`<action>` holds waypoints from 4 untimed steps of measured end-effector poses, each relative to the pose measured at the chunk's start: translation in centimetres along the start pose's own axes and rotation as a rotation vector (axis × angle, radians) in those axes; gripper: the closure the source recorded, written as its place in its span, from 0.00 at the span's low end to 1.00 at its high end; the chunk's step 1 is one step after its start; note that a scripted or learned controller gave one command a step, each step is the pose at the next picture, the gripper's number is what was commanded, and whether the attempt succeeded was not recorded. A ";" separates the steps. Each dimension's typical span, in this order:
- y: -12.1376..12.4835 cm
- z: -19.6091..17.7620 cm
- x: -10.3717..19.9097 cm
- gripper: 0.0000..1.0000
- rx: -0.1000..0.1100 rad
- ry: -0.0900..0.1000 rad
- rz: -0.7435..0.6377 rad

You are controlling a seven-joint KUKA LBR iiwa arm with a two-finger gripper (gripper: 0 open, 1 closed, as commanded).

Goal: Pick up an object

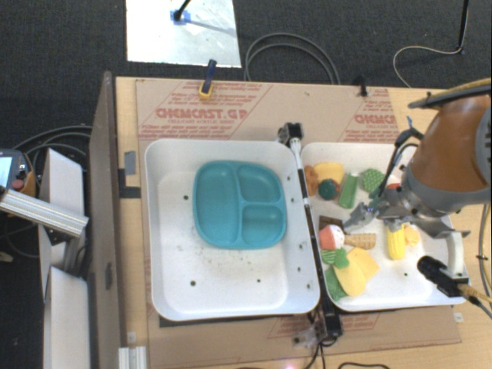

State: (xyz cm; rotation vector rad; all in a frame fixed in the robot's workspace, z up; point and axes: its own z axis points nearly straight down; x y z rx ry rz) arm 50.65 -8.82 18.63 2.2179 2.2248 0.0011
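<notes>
The fingers, whether open I cannot tell, hover just above the waffle cone

The brown cardboard sheet under the two bins carries red printed text. On its left part, behind the left bin, the big line reads about "CHEMCAST GP"; the last letters are not sure. The smaller lines above and below it are too small to read. On the right part, a similar red print shows, but it is not readable.
</notes>
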 end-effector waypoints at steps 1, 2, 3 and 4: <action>5.0 6.8 0.5 0.00 0.001 -0.001 -0.002; 11.3 10.2 -1.3 0.00 -0.003 -0.001 -0.002; 11.2 9.0 -1.2 1.00 -0.004 0.001 -0.003; 10.8 -0.4 3.9 1.00 -0.010 0.002 -0.007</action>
